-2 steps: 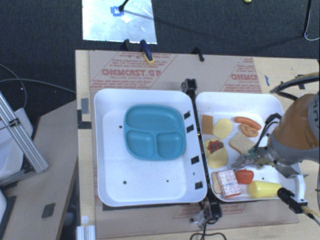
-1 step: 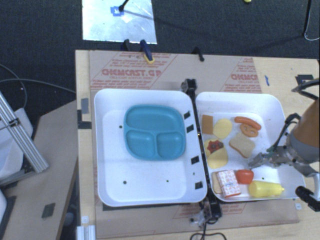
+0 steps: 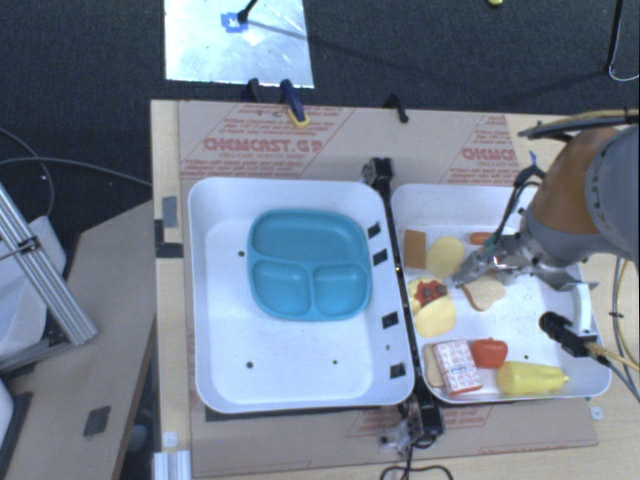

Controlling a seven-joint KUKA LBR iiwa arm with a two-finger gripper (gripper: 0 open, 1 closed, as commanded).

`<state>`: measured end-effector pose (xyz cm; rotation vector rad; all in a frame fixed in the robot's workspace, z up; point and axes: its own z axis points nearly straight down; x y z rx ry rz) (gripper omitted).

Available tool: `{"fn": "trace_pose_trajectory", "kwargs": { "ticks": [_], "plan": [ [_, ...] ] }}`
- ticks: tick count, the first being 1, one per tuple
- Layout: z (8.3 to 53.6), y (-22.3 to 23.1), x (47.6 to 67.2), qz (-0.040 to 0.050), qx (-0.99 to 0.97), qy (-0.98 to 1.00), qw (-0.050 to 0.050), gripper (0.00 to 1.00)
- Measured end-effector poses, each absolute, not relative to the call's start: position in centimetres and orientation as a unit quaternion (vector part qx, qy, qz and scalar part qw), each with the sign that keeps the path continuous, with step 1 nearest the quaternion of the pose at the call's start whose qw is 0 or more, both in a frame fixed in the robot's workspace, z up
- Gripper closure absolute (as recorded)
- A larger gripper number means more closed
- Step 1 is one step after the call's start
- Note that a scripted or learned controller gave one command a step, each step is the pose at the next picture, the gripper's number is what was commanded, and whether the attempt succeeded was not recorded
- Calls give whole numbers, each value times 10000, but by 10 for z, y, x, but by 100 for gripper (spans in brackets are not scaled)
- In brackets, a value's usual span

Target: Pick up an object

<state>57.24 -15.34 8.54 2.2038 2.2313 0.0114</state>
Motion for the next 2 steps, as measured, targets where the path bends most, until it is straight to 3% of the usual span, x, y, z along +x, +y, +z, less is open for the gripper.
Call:
{"fn": "trace_pose_trajectory", "kwargs": {
  "ticks": [1, 2],
  "plan": [
    [84, -139, 486, -6, 7073, 7069, -21, 0],
    [86, -130, 590, 28, 7038, 7104, 47, 0]
  ]
}}
